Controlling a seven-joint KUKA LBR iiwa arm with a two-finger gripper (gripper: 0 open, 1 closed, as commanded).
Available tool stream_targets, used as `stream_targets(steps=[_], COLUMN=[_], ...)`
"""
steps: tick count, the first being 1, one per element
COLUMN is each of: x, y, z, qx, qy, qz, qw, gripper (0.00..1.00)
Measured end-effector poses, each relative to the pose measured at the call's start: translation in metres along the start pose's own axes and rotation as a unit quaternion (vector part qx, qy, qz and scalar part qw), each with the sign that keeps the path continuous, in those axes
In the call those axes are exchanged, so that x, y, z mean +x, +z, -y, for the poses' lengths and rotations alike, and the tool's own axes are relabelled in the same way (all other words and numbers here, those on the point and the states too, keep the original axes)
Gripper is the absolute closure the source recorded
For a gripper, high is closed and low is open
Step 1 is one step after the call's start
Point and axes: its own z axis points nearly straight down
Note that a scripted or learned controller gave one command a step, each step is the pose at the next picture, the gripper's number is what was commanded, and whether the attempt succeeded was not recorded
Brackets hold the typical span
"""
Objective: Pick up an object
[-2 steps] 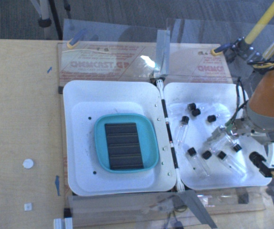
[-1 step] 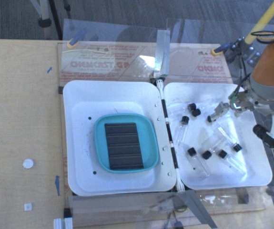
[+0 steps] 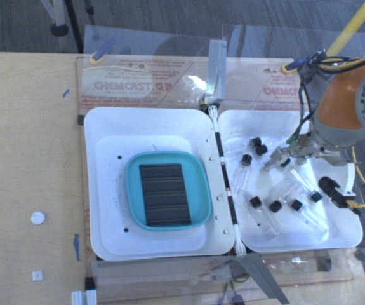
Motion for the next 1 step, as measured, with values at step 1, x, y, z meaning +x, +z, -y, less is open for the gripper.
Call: stream_targets(steps=[1], x=[-0.0005], y=[-0.0113], z=[-0.0011], qx=[-0.002], qy=[0.001], qz=[0.0], qw=[1.0], gripper=[1.0])
